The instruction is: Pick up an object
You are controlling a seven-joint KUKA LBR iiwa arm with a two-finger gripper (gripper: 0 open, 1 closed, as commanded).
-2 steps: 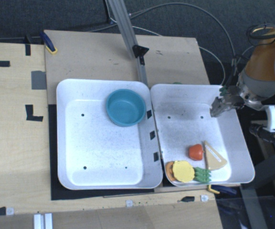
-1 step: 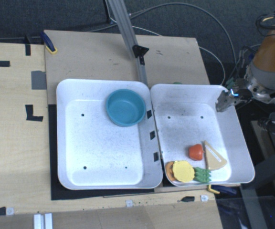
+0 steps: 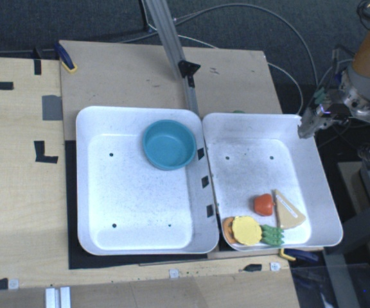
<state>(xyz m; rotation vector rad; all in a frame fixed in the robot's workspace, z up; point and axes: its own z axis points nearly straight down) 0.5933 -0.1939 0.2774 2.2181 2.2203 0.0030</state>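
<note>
— Jaws first: are they wide or narrow?

— Cannot tell. The gripper (image 3: 308, 126) sits at the far right corner of the right bin (image 3: 249, 143), just over its rim, and it is too small and dark to read. Nothing shows between them.

— Where is the arm?

— It comes in from the right edge, its orange band (image 3: 367, 55) far and to the right of the gripper.

— And the things to pick?

— All in the right bin, bunched at its near end. A red ball-like piece (image 3: 263, 204) lies just left of a tan wedge (image 3: 290, 213). Nearer still, a yellow round piece (image 3: 246, 230) rests at the near-left corner, with a small green piece (image 3: 273, 235) touching its right side. They are well apart from the gripper.

— The left bin (image 3: 108, 197)?

— It holds a blue bowl (image 3: 169, 144), upright, at its far end, toward the right wall.

— Anything else?

— A grey pole (image 3: 172, 40) slants from the far edge to the gap between the bins, and cables (image 3: 262, 15) trail over the dark floor beyond the bench (image 3: 18, 172).
</note>
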